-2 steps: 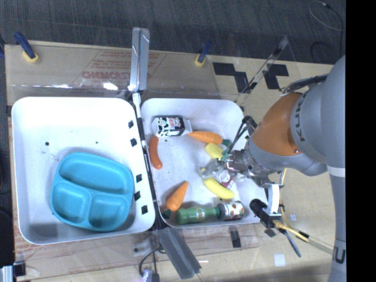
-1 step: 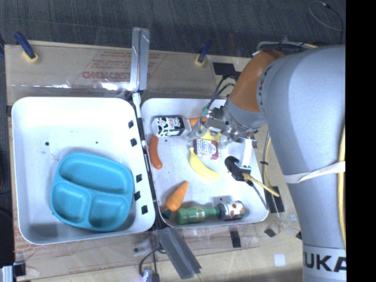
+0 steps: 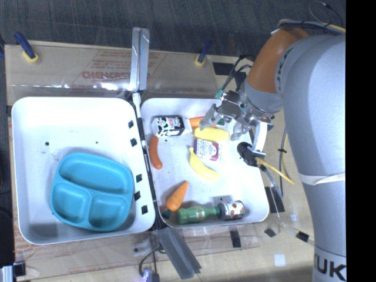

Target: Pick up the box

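A: The end effector [image 3: 226, 121] hovers right over the box [image 3: 208, 145] in the right bin [image 3: 258, 207]. Can't tell how far open it is.

B: Risky, I reckon. The banana [image 3: 202, 165] touches the box, so it could get nudged or grabbed instead. The box looks small, yellow-topped, with a maroon label.

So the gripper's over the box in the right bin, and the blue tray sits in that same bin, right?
Not quite. The camera view shows the gripper over the box in the right bin, but the blue tray sits in the left bin.
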Available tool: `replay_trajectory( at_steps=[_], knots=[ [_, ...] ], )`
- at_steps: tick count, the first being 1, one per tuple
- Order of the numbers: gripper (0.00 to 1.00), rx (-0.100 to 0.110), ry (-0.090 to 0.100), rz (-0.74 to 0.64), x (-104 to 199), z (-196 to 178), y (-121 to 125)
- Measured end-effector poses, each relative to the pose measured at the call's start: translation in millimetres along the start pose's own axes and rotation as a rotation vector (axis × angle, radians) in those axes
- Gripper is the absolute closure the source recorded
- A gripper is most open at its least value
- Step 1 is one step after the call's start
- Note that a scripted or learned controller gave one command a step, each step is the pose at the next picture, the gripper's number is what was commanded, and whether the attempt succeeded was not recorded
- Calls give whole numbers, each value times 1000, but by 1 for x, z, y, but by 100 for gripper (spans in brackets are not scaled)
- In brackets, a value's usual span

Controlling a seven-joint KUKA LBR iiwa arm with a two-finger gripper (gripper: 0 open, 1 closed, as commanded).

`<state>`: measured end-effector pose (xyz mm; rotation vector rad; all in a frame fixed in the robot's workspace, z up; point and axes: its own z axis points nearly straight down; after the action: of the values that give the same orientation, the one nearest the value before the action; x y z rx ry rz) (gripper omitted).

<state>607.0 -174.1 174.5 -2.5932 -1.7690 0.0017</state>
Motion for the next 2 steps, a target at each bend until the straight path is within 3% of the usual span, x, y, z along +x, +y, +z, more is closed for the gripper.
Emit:
replay_trajectory(
  at_steps=[1,2],
  knots=[
    [0,5,0,198,-8,52,13],
    [0,-10,5,351,-9,76,-4]
  ],
)
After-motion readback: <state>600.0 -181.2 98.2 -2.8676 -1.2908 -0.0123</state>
